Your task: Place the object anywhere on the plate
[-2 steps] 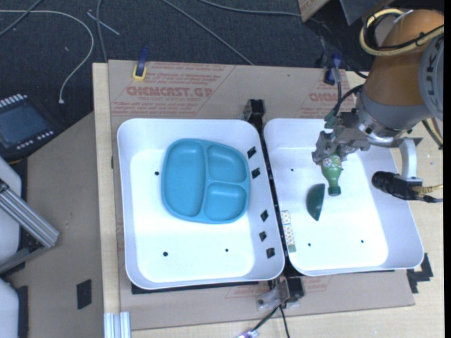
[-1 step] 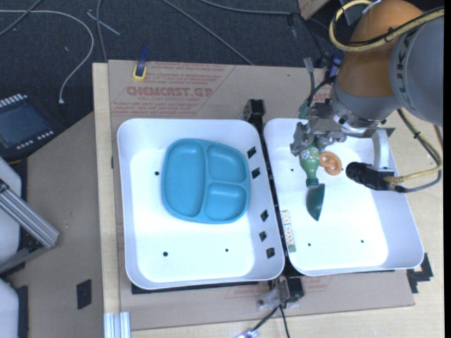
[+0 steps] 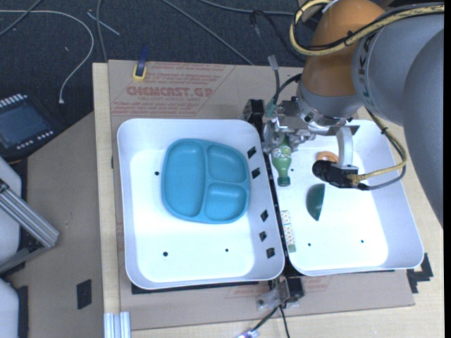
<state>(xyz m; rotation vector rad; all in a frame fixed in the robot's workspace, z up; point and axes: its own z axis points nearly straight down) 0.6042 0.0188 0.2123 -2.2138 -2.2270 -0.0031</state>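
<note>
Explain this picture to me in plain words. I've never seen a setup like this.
One camera looks down at a slant on a bench with two shallow white bins. The grey and orange machine reaching in from the right is a robot arm; its gripper hangs over the inner edge of the right bin. A small green bottle sits right below the gripper, but whether it is gripped is unclear. A dark green piece and a small orange thing lie in that bin. The left bin holds a blue divided plate.

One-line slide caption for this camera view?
End effector over the right bin by a green bottle; blue plate in the left bin.
</note>
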